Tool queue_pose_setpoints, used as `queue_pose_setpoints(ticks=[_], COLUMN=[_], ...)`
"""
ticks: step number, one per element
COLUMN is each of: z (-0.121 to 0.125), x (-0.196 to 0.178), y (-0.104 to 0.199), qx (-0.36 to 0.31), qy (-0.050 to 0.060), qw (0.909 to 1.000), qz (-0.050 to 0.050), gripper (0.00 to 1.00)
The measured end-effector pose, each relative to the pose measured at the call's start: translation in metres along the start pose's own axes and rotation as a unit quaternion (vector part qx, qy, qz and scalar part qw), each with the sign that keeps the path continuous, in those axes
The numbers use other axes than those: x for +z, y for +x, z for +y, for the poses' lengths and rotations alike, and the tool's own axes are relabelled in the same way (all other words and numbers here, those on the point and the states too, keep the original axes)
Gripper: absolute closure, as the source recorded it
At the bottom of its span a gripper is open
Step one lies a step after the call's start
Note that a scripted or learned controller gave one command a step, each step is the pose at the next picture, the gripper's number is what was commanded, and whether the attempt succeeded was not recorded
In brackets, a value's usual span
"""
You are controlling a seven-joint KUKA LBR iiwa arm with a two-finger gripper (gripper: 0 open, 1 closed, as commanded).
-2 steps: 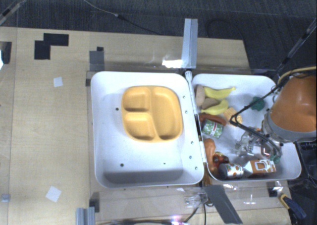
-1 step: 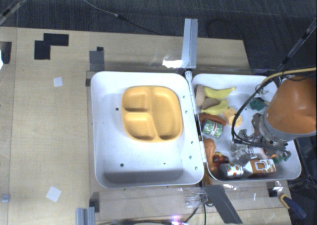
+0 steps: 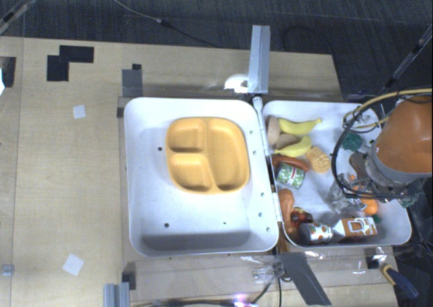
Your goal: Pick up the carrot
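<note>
The arm's orange band [image 3: 406, 138] hangs over the right side of the right bin [image 3: 399, 234]. My gripper [image 3: 355, 194] sits low under the arm, near the bin's front right. A small orange piece [image 3: 370, 207], possibly the carrot, peeks out just under the gripper and is mostly hidden by it. A second long orange-red item [image 3: 286, 200] lies by the bin's left wall, well left of the gripper.
The right bin also holds two bananas [image 3: 298, 125], a yellow corn piece [image 3: 318, 159], a green can [image 3: 291, 176], a dark bottle [image 3: 313, 232] and an orange carton [image 3: 357, 227]. In the left bin [image 3: 145, 163] rests a yellow divided plate [image 3: 205, 154]. Cables loop beside the wrist.
</note>
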State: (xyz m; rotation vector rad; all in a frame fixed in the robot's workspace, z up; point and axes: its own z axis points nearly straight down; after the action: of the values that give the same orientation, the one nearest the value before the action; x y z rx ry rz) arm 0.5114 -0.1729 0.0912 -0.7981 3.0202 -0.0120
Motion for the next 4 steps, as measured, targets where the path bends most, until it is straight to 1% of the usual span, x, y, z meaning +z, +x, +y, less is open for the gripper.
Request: queue_pose_setpoints(ticks=[1,2,3,4], z=[-0.026,-0.027,-0.021,-0.016], x=[-0.028,-0.006,0.0,-0.055], y=[0.023,0.016,0.028,0.001], qx=[0.013,0.166,0.192,0.18], qy=[-0.002,-0.003,0.0,-0.001], qw=[0.9999,0.9861,0.9814,0.9836], qz=[0.004,0.005,0.0,0.002], gripper=[1.0,1.0,1.0,1.0])
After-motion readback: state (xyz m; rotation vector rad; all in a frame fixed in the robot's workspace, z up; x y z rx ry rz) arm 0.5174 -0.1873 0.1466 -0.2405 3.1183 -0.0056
